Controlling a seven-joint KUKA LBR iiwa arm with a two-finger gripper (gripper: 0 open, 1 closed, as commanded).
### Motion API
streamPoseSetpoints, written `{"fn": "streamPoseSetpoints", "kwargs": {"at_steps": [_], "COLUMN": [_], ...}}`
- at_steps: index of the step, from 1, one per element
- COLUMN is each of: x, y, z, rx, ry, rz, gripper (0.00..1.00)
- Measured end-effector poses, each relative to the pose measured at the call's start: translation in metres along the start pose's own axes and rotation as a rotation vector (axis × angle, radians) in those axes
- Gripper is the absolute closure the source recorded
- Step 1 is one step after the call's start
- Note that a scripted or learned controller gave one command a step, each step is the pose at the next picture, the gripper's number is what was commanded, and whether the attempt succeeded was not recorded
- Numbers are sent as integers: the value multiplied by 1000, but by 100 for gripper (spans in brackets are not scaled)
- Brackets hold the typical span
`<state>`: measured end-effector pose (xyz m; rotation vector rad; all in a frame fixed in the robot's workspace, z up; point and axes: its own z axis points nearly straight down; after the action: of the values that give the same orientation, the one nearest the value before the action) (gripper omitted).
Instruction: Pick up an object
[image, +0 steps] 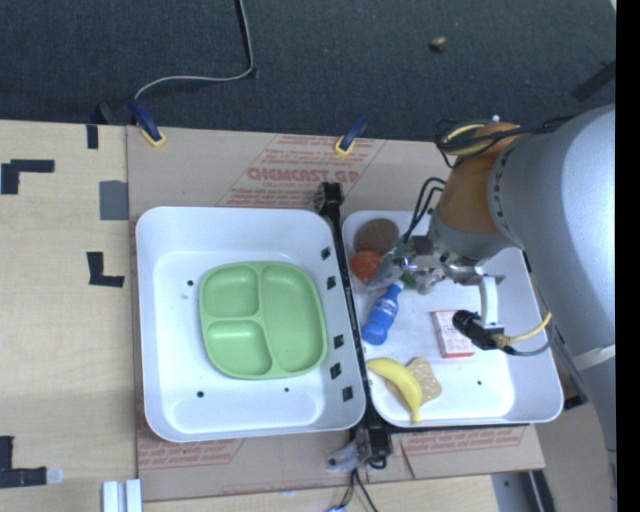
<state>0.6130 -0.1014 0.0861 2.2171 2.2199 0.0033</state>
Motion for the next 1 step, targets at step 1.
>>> {"fn": "streamPoseSetpoints", "kwargs": {"at_steps": [1], "x": [8], "y": [47], "z": [-13], "rx": [4], "ry": [1], "rz": [-1], "gripper": [0]}}
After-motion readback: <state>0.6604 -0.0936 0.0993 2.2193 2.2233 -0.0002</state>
